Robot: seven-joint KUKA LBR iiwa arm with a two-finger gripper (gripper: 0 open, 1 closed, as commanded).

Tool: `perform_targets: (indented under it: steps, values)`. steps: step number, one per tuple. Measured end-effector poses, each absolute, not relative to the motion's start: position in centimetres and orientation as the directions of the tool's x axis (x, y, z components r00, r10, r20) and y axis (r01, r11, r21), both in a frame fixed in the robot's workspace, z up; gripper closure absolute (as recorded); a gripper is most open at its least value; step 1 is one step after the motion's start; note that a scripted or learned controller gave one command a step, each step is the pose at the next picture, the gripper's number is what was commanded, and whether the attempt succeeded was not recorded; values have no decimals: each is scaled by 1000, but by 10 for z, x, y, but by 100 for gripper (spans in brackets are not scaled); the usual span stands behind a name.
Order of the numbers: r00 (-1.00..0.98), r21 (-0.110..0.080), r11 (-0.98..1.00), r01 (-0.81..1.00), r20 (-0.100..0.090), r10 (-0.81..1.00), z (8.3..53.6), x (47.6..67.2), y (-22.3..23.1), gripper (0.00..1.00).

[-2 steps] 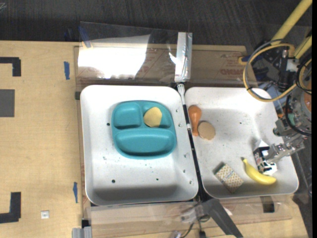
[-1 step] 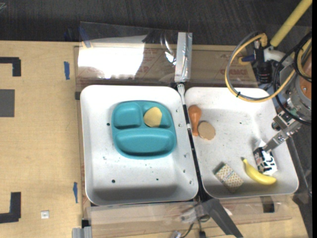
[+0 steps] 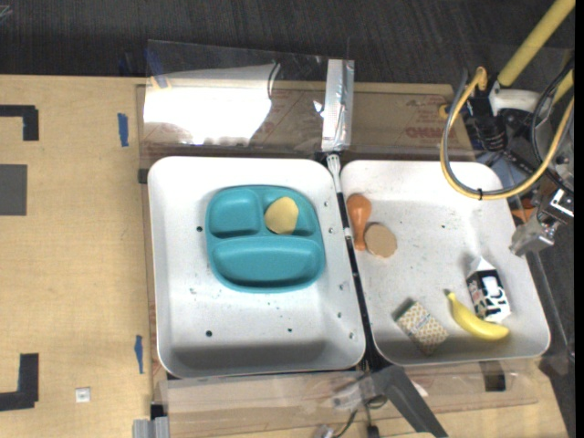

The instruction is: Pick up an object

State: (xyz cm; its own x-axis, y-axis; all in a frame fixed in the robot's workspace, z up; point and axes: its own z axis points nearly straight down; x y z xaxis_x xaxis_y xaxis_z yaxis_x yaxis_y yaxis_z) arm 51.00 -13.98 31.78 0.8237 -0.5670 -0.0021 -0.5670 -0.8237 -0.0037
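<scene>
You see two white bins. Left bin point(image 3: 182, 336): one teal divided tray point(image 3: 265, 249), one yellow round item point(image 3: 281, 214) in its upper right compartment. Right bin point(image 3: 429, 194): one banana point(image 3: 474, 319), one can point(image 3: 488, 292), one patterned pouch point(image 3: 422, 324), one tan disc point(image 3: 380, 241), one orange piece point(image 3: 359, 209). Gripper point(image 3: 538, 234) at right bin's right rim, claw state: cannot tell.

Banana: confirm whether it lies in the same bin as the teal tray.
No: the banana lies in the right bin beside a small can, while the teal tray sits in the left bin.
</scene>
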Motion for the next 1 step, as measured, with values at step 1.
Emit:
perform_targets:
  steps: [1]
  values:
    - [890, -5, -890, -456, 7, -456, 424, 589, -173, 100]
